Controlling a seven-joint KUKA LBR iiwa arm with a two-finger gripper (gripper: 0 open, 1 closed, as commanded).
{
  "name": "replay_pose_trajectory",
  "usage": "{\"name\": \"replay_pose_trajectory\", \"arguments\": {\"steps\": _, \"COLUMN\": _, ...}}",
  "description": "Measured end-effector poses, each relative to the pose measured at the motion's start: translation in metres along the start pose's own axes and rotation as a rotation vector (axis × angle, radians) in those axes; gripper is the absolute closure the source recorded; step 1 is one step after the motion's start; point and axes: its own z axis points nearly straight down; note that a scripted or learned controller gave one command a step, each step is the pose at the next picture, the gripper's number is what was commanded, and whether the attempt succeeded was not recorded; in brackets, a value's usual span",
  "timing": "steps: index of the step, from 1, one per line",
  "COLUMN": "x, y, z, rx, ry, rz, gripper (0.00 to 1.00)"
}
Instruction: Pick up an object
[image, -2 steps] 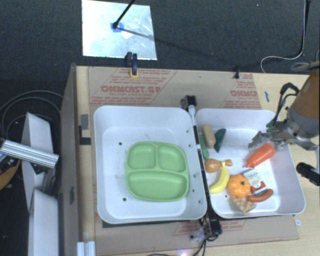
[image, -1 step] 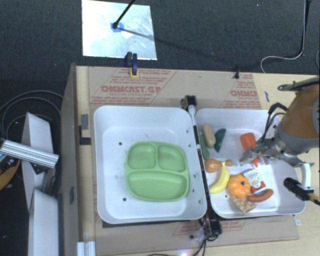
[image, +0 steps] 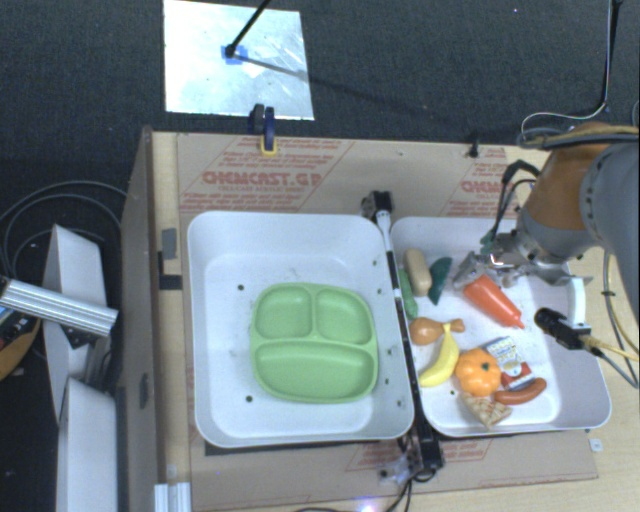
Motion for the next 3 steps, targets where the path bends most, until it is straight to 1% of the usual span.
{"name": "replay_pose_trajectory", "arguments": {"steps": 1, "x": -0.001, "y": -0.002, "z": -0.010, "rx": 0.002, "ry": 0.001, "rz": 0.001, "gripper": 1.00}}
{"name": "replay_pose_trajectory", "arguments": {"steps": 2, "x": -0.001, "y": -0.002, "z": -0.010, "rx": 0.002, "ry": 0.000, "rz": 0.000, "gripper": 0.00}}
{"name": "replay_pose_trajectory", "arguments": {"steps": 3, "x": 0.021, "y": -0.045, "z": 0.005, "rx": 0.008, "ry": 0.001, "rz": 0.005, "gripper": 0.00}}
